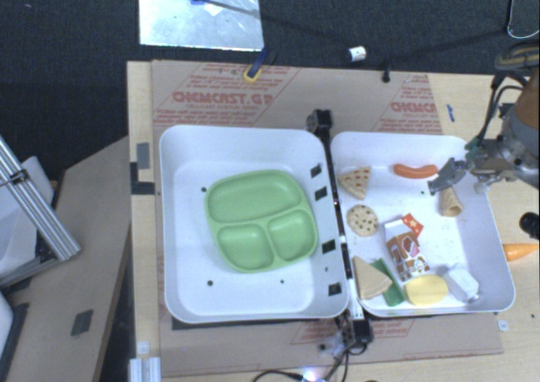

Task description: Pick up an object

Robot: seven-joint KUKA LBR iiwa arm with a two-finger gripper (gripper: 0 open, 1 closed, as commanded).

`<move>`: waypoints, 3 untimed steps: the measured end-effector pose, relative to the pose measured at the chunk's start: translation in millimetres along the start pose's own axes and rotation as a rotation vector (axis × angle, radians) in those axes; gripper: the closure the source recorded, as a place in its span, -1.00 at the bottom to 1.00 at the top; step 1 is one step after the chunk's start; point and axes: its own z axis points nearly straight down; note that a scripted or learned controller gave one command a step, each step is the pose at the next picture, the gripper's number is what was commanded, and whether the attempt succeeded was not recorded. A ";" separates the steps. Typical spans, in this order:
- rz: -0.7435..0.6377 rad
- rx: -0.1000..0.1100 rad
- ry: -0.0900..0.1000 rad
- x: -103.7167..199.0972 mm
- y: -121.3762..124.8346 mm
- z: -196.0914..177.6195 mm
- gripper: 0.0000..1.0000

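The right bin [498, 275] holds several toy foods: an orange sausage [415, 171], a pizza slice [356, 180], a cookie [363, 220], a small red and white carton [405, 250], a tan wedge [369, 277], a yellow piece [426, 290] and a tan cone [451, 201]. My gripper [464, 180] hangs over the bin's right rear part, just above the cone and right of the sausage. Its fingers stand apart, open, with nothing between them.
The left bin [181, 287] holds a green divided tray [257, 220]. An orange carrot-like piece [519, 250] lies on the bench outside the right bin's right wall. A black divider bar [333, 212] runs between the bins.
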 end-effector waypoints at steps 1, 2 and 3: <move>0.001 0.003 0.001 7.8 -5.6 47.2 -1.00; 0.002 0.003 0.001 8.5 -10.6 90.2 -1.00; 0.003 0.003 0.001 0.5 -4.5 142.6 -1.00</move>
